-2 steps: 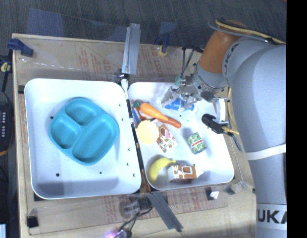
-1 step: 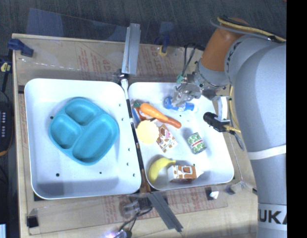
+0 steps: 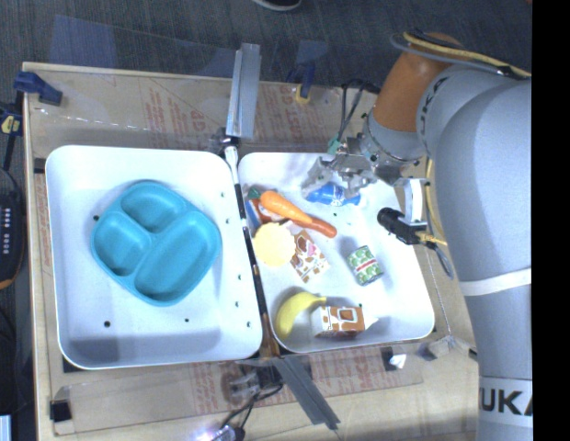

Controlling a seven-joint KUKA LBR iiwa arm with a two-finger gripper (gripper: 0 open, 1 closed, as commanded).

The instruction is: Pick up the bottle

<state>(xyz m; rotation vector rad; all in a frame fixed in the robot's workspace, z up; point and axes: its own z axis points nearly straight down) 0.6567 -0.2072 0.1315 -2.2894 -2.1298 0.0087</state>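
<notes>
Front of right bin: you have a banana touching a small printed carton; neither bears on the task.
Mid bin: a green can, a house-shaped carton and a yellow ball lie close together, with a carrot just behind them.
Left bin: it holds a blue divided plate, well apart from the work.
Bottle: judged to be the blue and white item at the far end of the right bin, just beyond the carrot tip. Its form is partly hidden.
Handling: expect it to be light, thin-walled and slippery, and likely to buckle or squirt sideways. Take it across the body, not at the end.
Gripper: it sits directly over the bottle. You cannot tell from this view whether it is spread or closed, or whether it grips anything.
</notes>
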